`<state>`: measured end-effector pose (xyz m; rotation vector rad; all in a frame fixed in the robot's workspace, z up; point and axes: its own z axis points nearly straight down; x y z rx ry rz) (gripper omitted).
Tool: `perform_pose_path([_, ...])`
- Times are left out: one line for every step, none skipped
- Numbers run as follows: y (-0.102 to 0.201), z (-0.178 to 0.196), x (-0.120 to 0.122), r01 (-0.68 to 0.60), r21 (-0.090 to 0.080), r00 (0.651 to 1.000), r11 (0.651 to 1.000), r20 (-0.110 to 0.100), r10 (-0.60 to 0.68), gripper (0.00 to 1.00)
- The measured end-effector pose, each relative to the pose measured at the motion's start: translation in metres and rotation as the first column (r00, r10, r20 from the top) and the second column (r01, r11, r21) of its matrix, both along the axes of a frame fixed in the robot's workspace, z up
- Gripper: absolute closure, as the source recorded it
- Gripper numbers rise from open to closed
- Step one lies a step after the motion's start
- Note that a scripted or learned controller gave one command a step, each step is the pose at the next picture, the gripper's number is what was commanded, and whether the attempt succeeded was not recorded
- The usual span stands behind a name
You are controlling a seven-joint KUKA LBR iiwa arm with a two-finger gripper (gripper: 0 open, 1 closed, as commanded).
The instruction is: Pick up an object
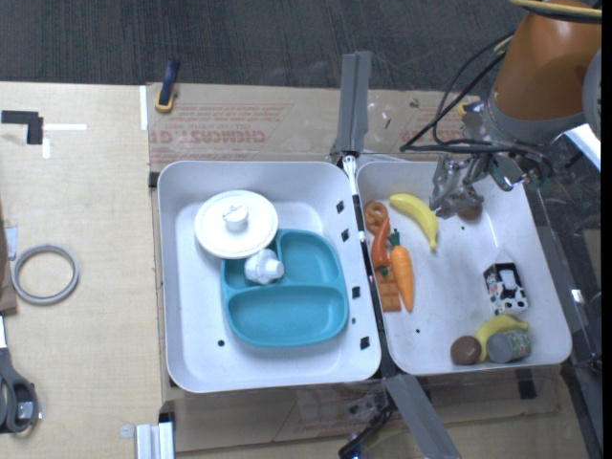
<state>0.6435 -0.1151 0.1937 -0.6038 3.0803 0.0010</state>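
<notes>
Two bins sit side by side on your table, and the gripper (457, 197) hangs low in the right bin (535, 256) beside the banana (417, 215), seemingly for a pick there, though you cannot tell whether its fingers hold anything.

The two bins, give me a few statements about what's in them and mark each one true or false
1. The blue tray lies in the left bin. True.
2. The banana lies in the left bin. False: it lies in the right bin, near the gripper.
3. The white lid lies flat on the bench outside both bins. False: it sits in the left bin, overlapping the tray's upper edge.
4. The carrot lies in the right bin, near the divider. True.
5. A grey ring lies on the bench left of the bins. True.
</notes>
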Motion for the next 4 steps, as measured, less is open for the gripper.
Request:
perform_pose_path([0.004, 0.055, 0.017, 0.059, 0.0, 0.998, 0.998, 0.004, -0.059, 1.0])
perform_pose_path([0.004, 0.065, 0.018, 0.058, 0.0, 0.998, 0.998, 0.009, -0.058, 1.0])
perform_pose_path([0.005, 0.075, 0.02, 0.057, 0.0, 0.998, 0.998, 0.015, -0.057, 1.0])
perform_pose_path([0.005, 0.086, 0.021, 0.057, 0.0, 0.998, 0.998, 0.021, -0.057, 1.0])
